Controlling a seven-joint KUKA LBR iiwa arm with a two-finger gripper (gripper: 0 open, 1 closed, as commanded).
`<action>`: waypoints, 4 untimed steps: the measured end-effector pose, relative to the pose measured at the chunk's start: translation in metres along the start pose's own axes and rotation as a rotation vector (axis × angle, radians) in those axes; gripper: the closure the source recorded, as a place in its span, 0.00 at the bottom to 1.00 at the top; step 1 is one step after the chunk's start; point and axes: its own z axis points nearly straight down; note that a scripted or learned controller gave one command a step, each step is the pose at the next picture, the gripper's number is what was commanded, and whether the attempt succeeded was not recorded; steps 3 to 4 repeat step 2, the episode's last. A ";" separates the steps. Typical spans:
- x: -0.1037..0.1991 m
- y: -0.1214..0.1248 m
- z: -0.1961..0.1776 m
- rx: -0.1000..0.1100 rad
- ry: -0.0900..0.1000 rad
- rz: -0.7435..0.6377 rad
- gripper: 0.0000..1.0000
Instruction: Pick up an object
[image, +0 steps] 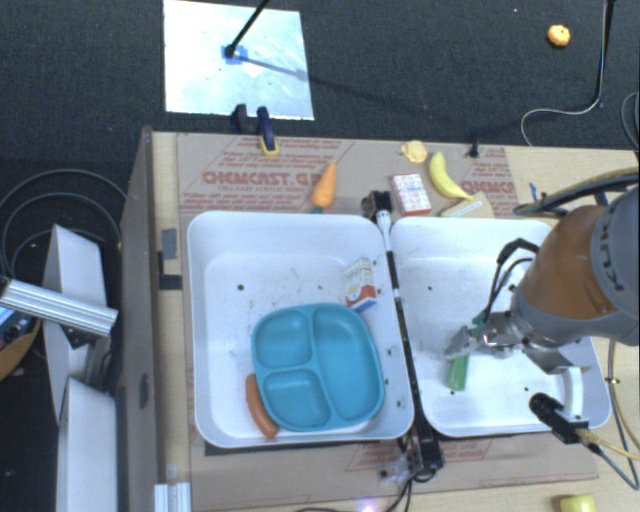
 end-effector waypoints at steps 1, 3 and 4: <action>0.002 0.000 -0.010 0.001 0.003 -0.002 1.00; 0.060 0.073 -0.116 -0.012 0.001 -0.014 1.00; 0.060 0.073 -0.116 -0.012 0.001 -0.014 1.00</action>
